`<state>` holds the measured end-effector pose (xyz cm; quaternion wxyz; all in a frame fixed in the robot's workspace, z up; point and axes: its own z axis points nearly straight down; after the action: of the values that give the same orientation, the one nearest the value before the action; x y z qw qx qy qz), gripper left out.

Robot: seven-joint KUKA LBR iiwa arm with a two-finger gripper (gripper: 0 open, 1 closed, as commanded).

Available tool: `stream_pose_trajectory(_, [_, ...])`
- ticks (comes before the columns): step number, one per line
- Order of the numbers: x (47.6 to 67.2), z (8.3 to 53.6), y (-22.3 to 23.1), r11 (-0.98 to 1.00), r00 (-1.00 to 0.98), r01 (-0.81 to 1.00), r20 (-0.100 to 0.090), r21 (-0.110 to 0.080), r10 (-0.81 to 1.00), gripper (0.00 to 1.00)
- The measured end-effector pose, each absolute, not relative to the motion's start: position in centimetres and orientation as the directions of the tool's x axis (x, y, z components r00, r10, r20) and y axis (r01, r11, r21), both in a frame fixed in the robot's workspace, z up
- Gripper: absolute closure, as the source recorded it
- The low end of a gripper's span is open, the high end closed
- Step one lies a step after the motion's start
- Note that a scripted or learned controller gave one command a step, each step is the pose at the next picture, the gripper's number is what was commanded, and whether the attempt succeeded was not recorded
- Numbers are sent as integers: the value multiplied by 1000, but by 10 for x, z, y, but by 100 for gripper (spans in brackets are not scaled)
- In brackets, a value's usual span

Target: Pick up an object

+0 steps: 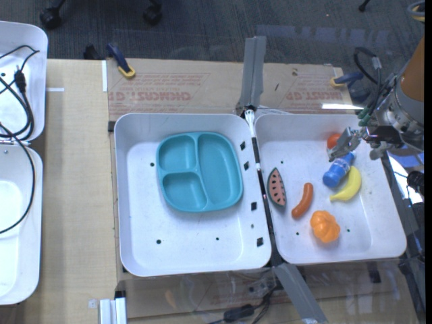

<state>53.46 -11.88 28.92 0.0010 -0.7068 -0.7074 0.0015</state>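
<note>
Gripper [345,144] sits over the right bin [378,248], up near its far right side; can't tell its state. Directly under it lies a blue bottle [335,173], touching the banana [348,186] on the bottle's right. A red thing [333,140] peeks out just beyond the bottle, partly hidden by the gripper. Nearer than the bottle: orange pepper [325,225]. Left of the bottle: sausage [302,200], then watermelon slice [276,186] by the divider. Teal plate [199,171] lies in the left bin [135,235], well left of the bottle.
</note>
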Motion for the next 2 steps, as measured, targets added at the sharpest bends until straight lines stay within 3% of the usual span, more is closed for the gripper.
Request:
stream_pose_trajectory(1, [581, 171, -136, -3, 3, 1000, 0, -3, 1000, 0])
stream_pose_trajectory(2, [576, 104, -184, 5, -5, 1000, 3, 9, 1000, 0])
